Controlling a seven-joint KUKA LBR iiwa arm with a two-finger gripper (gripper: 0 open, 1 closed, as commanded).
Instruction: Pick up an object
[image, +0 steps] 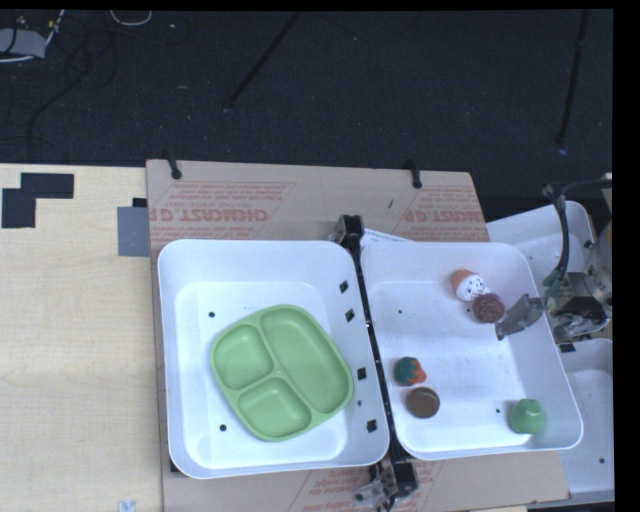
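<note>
**Two white bins, a green plate, and small objects by the arm**

Nearest the lens, along the bottom edge, a black clamp (392, 482) joins the two shallow bins over printed brown cardboard (300, 205). In the left bin (185, 290), smooth white plastic with rounded corners, lies a pale green plate (281, 372), glossy and split into three compartments. In the right bin (450, 455) sit five small things: a green cup-like piece (526, 416) in the near right corner, a flat brown disc (423, 403) near the divider, a green and orange ball (408, 372) just above it, and, toward the far right, a spotted white and orange ball (466, 285) touching a dark red round piece (489, 308). The gripper (520, 317) hangs at the bin's right rim, just beside the dark red piece; whether its pincer is wide or narrow I cannot tell, and nothing shows between it.
</note>
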